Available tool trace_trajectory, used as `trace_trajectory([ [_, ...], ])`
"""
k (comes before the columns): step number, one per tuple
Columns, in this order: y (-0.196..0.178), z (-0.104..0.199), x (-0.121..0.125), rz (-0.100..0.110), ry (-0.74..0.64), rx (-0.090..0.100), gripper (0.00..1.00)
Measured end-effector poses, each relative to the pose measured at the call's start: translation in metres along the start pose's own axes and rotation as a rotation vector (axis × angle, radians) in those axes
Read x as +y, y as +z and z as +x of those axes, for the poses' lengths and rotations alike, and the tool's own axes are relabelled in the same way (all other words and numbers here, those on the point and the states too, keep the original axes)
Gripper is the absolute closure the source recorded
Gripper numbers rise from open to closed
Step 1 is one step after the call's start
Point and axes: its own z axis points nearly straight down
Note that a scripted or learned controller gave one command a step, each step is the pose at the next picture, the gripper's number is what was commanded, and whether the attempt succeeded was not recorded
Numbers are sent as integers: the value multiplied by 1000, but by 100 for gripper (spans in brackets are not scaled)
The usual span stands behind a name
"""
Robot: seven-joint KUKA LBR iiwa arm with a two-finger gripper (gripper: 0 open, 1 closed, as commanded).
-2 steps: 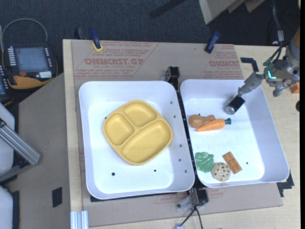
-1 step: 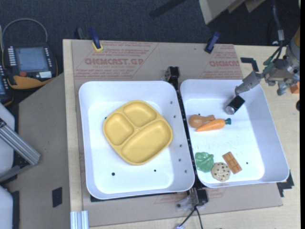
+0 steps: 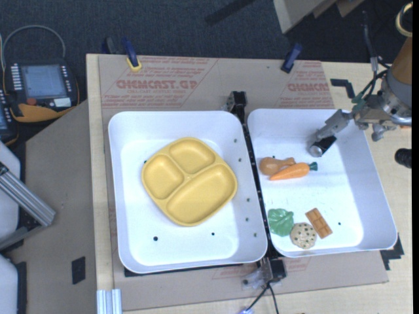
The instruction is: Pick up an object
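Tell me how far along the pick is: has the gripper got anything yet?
Nothing looks picked yet. The grey two-finger gripper hangs over the right white bin with nothing visible between its fingers. The orange toy carrot, tan chicken piece, green leafy piece, round speckled cookie and brown cracker bar all lie on the bin floor. Left: descend, grasp, lift.
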Motion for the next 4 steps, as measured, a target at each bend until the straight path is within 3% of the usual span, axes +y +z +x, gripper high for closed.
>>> trace_trajectory([
  [2, 106, 10, -5, 2, -1, 2, 0],
  [3, 92, 9, -3, -6, 0, -1, 100],
  [4, 49, 9, -3, -11, -1, -3, 100],
])
